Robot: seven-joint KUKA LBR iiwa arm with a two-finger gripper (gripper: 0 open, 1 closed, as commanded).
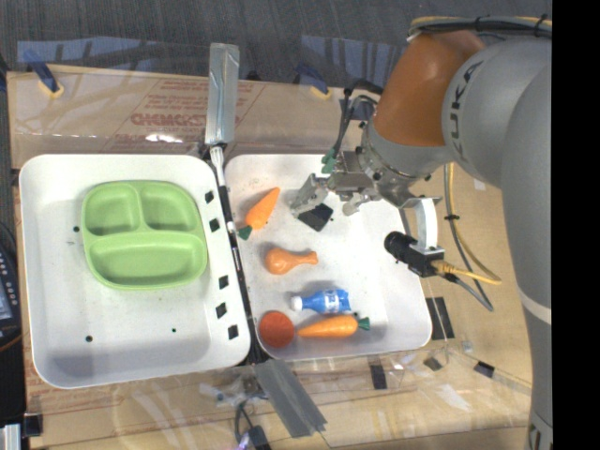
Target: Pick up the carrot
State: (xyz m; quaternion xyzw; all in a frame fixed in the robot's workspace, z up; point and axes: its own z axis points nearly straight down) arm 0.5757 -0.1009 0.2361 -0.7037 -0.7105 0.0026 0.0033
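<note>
From my feed I see 2 white bins side by side on the counter (112, 92). The left bin (47, 279) carries a green divided plate (143, 232). The right bin (394, 279) carries the toys.

There are 2 carrots in the right bin. One carrot (262, 208) lies tilted near the divider (228, 242) in the bin's upper left part, its green end down toward the divider. The other carrot (329, 327) lies flat along the near edge, green end to the right, touching a red-orange ball (276, 329) on its left. Just above it sits a small blue and white bottle (322, 301). An orange chicken drumstick (288, 261) lies between the 2 carrots.

The arm (469, 101) reaches in from the right. The jaws (317, 204) hang over the upper middle of the right bin, just right of the tilted carrot and apart from it. I read them as spread apart with nothing between them.
</note>
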